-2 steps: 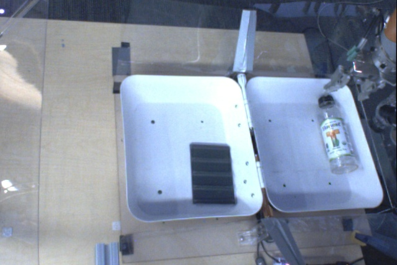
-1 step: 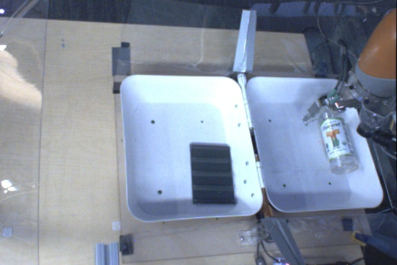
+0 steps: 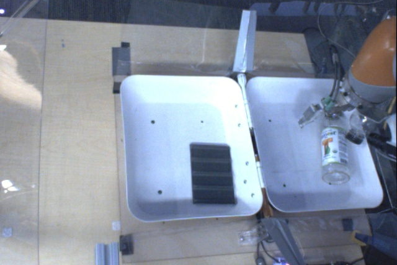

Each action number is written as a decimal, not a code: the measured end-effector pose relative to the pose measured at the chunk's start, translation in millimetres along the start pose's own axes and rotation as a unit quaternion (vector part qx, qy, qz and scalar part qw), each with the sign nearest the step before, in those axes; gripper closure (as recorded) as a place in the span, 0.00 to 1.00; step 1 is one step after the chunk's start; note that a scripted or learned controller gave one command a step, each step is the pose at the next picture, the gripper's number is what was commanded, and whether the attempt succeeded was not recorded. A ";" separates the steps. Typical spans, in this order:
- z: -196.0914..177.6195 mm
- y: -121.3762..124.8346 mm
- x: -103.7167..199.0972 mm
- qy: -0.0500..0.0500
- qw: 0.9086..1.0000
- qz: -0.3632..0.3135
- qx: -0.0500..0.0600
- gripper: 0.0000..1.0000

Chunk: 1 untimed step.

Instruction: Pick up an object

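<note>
1. The arm [image 3: 376, 62] reaches in from the right edge, its orange band above the grey wrist.
2. The gripper [image 3: 324, 110] hangs low over the right bin's [image 3: 279, 133] far right part.
3. Its fingers [image 3: 308, 116] are spread apart, with nothing between them.

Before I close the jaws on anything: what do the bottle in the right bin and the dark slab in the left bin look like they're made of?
Bottle: looks like clear plastic or glass, glossy, since the bin floor shows through it; a printed label wraps its middle. Which of the two, I cannot tell. Dark slab: matte black with raised ridges across it, no shine, so probably rubber or moulded plastic.
</note>
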State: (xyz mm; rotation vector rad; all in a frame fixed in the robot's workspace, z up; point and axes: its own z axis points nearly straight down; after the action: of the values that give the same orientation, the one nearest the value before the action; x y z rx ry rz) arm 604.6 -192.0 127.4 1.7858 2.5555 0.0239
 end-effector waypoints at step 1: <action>32.3 -19.4 5.2 0.004 0.999 -0.045 -0.001 0.00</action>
State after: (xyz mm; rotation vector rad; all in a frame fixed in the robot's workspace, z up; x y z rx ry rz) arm 585.5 -193.9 94.5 1.6714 2.6374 0.0312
